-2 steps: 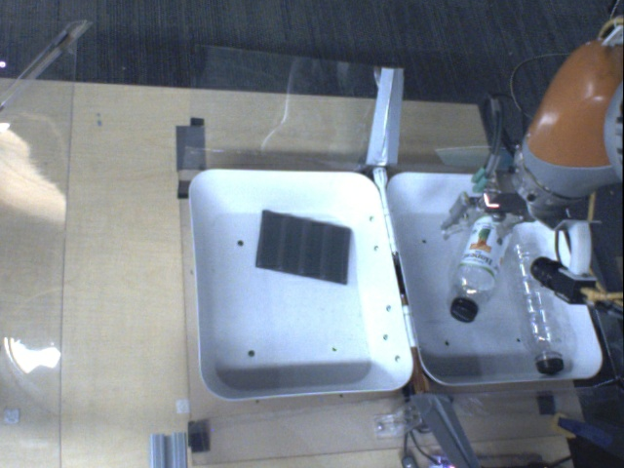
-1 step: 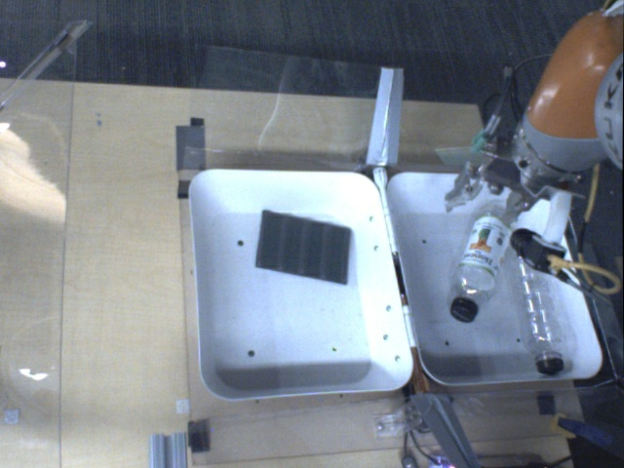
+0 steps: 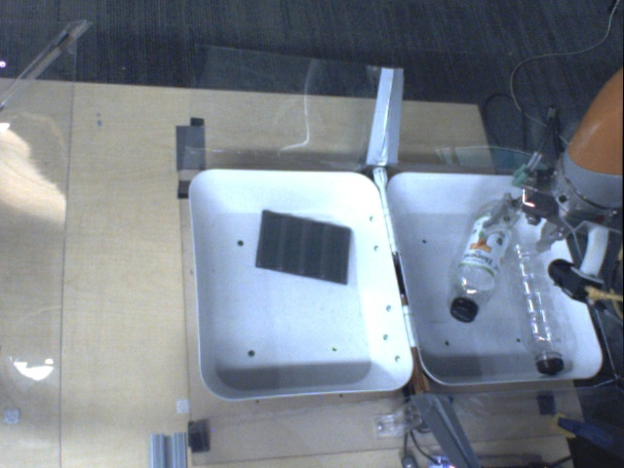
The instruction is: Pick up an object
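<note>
Across the wooden bench [image 3: 107, 291] two shallow white bins sit side by side, their inner rims almost touching. Clear plastic panels stand along the far edge behind them, joined at a metal post that rises right where the bins meet.

Over on the right, the grey arm [image 3: 600, 154] with its orange band leans in above the far right corner of the right bin [image 3: 429, 213]. Its gripper [image 3: 534, 206] hangs low over the far part of that bin, just beside the base of a bottle. From where I stand the tip is a tangle of dark and shiny parts, and I cannot tell how it is set, or whether it touches anything.

Filling much of the left bin [image 3: 214, 359] toward its far side is a flat dark rectangular pad [image 3: 303, 247], lying slightly askew, with faint ribs running across it.

Next in size, in the right bin, a clear plastic bottle [image 3: 480, 261] with an orange-and-white label lies on its side, its black cap pointing toward the near edge and its base up by the gripper. Just to its right lies a slimmer clear tube [image 3: 536, 305], also capped in black at the near end, running roughly alongside the bottle and close to the bin's right wall.
</note>
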